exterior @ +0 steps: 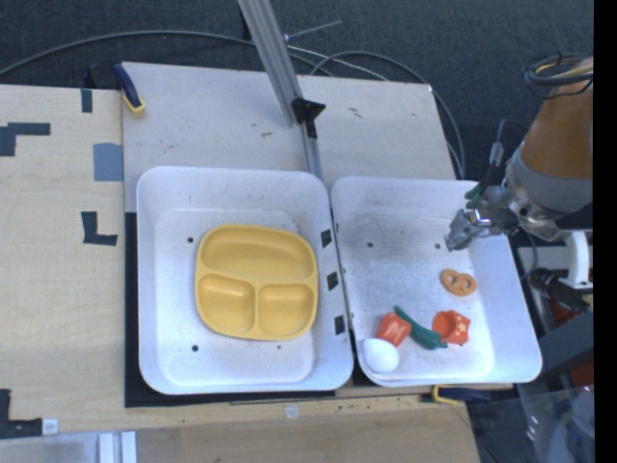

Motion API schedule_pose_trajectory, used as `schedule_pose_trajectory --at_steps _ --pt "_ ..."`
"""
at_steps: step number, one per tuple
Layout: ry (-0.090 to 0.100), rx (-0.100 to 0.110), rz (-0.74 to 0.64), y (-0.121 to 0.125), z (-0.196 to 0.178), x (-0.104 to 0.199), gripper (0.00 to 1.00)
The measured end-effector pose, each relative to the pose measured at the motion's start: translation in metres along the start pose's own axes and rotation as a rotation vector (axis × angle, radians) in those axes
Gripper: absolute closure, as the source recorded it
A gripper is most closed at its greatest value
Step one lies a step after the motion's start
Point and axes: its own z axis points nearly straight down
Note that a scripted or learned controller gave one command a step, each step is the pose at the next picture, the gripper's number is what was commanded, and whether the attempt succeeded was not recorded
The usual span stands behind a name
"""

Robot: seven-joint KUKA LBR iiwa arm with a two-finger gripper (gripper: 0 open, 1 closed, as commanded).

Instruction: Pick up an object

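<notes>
Two white bins sit side by side on the worktop (58,258). Left bin (154,201) carries a yellow divided plate (256,281), lying flat near its centre. Right bin (501,355) carries the loose items, all gathered toward its near edge: a white egg (380,356) at the near left corner, a red piece (393,329) touching it just behind, a green strip (420,327) running between that and a red-orange block (452,327), and a small brown pretzel (458,282) a little further back, apart from the rest.

Arm comes in from the right, orange band above the wrist. Pincer (461,231) hangs over the far right part of the right bin, behind the pretzel and not touching it. Nothing visible between its fingers. Too small and dark to say whether they are spread or pressed together; cannot tell.

Step in hand, as I judge it: approach, before any grasp. No item lifted yet. Nearest candidate is the pretzel, just in front of the pincer. Next move likely calls for a short shift toward the near edge, then a straight descent over the chosen piece. The pretzel lies flat and low, so the fingers would need to reach close to the bin floor. The clustered items risk being nudged together.
</notes>
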Motion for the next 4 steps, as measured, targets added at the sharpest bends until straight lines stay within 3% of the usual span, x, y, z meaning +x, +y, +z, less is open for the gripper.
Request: schedule_pose_trajectory --at_steps 1,4 --pt "0.001 0.004 0.001 0.001 -0.020 0.000 1.00" --pt "0.003 0.006 -0.005 0.059 0.000 0.164 1.00"
